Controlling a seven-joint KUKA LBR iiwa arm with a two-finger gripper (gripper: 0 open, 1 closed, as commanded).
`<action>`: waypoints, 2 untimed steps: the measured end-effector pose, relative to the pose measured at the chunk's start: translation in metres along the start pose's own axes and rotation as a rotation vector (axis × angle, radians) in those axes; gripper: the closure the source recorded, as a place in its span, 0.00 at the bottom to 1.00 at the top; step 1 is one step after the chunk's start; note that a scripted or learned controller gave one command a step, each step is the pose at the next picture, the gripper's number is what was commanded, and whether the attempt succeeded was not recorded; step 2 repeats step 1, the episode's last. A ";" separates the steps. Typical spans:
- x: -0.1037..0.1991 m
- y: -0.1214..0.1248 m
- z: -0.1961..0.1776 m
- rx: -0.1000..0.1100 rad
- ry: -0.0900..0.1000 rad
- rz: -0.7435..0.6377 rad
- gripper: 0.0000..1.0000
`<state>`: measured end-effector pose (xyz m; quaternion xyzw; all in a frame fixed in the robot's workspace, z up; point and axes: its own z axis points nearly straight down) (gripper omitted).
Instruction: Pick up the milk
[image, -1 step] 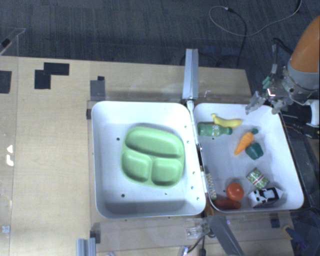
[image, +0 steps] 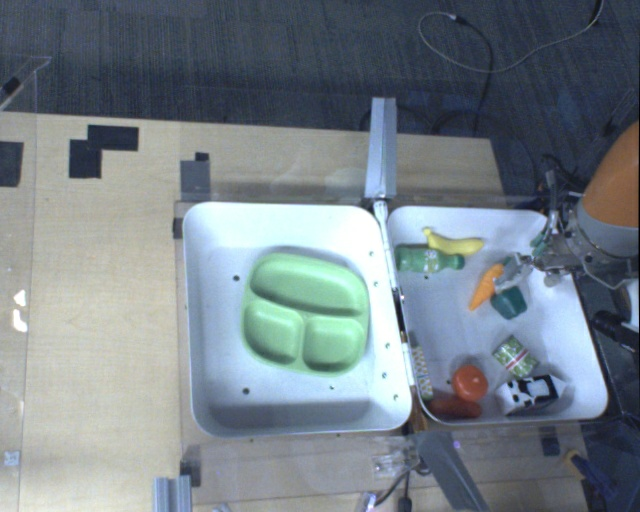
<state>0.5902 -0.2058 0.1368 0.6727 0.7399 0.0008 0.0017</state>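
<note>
**Q:** Where is the milk?

**A:** The milk (image: 528, 394), a black-and-white carton, lies in the right bin's (image: 590, 330) near right corner, just beside a green packet (image: 513, 356).

**Q:** And the gripper?

**A:** The gripper (image: 527, 262) hangs over the bin's far right side, by a teal block (image: 509, 301) and a carrot (image: 485, 286), well apart from the milk. Its state: I cannot tell.

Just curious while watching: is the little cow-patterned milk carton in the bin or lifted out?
In the bin. The milk carton rests on the floor of the right bin, near its front corner, apart from the gripper.
</note>
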 end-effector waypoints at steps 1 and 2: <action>0.008 -0.081 0.023 -0.001 0.001 -0.010 0.00; 0.008 -0.081 0.023 -0.001 0.001 -0.010 0.00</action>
